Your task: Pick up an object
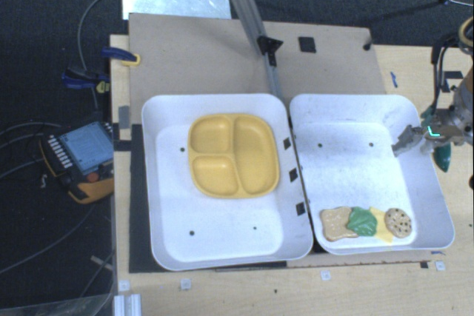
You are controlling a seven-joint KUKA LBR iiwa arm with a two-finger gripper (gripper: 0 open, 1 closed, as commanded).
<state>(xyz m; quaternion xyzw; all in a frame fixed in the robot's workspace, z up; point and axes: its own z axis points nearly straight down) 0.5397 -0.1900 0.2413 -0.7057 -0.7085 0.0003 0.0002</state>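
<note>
Both white bins [222, 251] sat on my bench; nothing was picked yet, food pieces [365, 223] untouched, and I couldn't tell the gripper's [412, 138] state.

Divided plate [234, 155] in left bin [167, 233]; toy foods [364, 223] along right bin's [348, 115] near edge.

No text, label, brand, number or sign could be read anywhere on the bench or the bins; the small device [80, 148] with a bluish screen lying left of the bench showed a face too blurred to make out any characters
</note>
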